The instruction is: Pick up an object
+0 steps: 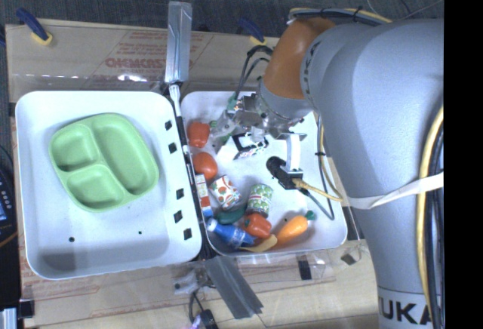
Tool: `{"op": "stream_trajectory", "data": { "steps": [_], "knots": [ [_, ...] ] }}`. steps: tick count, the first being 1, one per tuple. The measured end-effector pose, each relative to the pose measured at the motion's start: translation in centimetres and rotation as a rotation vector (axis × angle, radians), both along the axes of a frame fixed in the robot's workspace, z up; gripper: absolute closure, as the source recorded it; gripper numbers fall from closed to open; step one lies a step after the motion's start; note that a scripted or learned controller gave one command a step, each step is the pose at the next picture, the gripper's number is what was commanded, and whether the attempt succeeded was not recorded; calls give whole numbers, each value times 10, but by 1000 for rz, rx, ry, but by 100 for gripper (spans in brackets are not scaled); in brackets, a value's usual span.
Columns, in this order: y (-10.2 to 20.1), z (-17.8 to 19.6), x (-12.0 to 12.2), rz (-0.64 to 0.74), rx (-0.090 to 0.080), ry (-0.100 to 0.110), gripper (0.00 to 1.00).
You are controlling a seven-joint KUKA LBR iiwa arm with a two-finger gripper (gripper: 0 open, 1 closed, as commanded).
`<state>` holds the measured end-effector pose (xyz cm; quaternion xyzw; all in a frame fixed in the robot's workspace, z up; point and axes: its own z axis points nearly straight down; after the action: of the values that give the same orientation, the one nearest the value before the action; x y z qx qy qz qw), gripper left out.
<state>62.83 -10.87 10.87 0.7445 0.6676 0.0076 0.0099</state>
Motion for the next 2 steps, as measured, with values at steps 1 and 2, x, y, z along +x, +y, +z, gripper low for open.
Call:
{"op": "stream_trajectory", "data": {
  "steps": [1, 2],
  "knots": [
    [1, 15, 4, 6, 0, -13, 100],
    [1, 15, 4, 6, 0, -14, 0]
  ]
}}
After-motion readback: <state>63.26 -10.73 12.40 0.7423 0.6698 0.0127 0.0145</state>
